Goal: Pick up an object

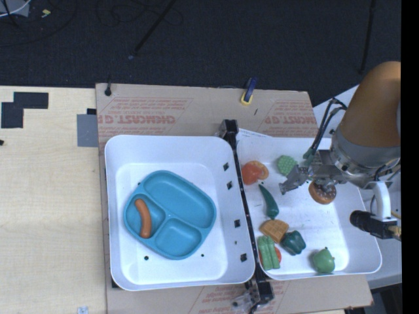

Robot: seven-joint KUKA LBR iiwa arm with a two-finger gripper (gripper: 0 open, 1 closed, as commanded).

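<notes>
The table [46, 195] carries two white bins side by side. The arm [374, 113] reaches in from the right over the right bin [357, 257]. The left bin [124, 156] holds a blue tray [180, 205] with a sausage [143, 217] lying in one compartment.

The pincer [306, 175] hangs low over the upper part of the right bin, just beside a brown donut [323, 193] and near a green bumpy piece [286, 165]; whether it is released or clenched I cannot tell, and nothing is seen between its tips. I judge the step to be the approach: no object is picked yet. The donut, closest to the pincer, looks the likely target, though the wrist hides part of it.

The next move calls for settling squarely over one piece and closing on it.

Other pieces in that bin: a tomato [255, 171] by the divider, a dark green chili [269, 202], an orange wedge [275, 228], a green pepper [292, 242], a green-and-red piece [268, 252] and a green apple [323, 260]. They lie apart from the donut, so crowding seems slight; the bin's rim stands near.
</notes>
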